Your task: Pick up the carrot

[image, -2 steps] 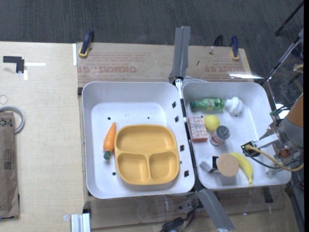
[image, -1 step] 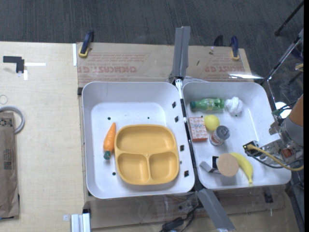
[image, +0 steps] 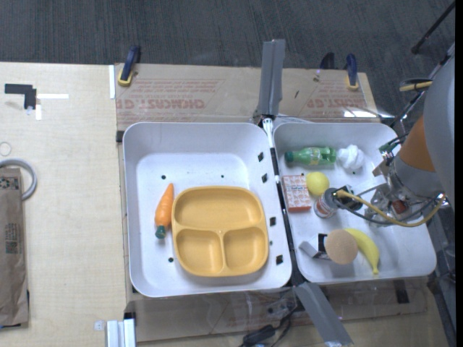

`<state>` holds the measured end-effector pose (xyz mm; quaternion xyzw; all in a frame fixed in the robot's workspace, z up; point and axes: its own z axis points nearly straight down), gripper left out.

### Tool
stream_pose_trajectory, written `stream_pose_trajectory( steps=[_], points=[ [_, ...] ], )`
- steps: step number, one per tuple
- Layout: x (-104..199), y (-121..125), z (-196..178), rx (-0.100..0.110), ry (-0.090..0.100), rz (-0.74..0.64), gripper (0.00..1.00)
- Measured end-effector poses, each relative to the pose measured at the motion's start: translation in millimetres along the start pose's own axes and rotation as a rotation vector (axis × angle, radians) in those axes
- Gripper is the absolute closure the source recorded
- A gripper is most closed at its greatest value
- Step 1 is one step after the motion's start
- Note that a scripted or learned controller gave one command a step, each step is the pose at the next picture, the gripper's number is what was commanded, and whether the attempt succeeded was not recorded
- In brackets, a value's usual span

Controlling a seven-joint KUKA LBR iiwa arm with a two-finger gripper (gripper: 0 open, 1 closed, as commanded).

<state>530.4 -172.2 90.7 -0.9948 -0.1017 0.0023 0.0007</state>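
Observation:
The carrot (image: 165, 206), orange with a green stem end, lies in the left bin (image: 137, 194). It rests lengthwise just left of a yellow divided plate (image: 219, 231), its green end toward the front. My gripper (image: 394, 194) hangs over the right side of the right bin (image: 405, 270), far to the right of the carrot. Yellow and black cables trail from the gripper. The arm's orange band (image: 416, 149) shows above it.
The right bin holds a green bottle (image: 311, 155), a white crumpled item (image: 352, 157), a yellow ball (image: 317, 183), a red-and-white box (image: 295, 192), a small can (image: 325, 204), a banana (image: 366, 248) and a tan round object (image: 340, 246). A vertical post (image: 271, 78) stands behind the bins.

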Motion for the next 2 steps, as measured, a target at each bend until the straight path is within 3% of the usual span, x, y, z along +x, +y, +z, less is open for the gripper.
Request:
stream_pose_trajectory(
  steps=[1, 2],
  points=[
    [91.1, 66.5, -2.3, 0.004, 0.001, -0.004, 1.00],
    [91.5, 65.2, -11.1, 0.004, -0.002, -0.012, 1.00]
  ],
)
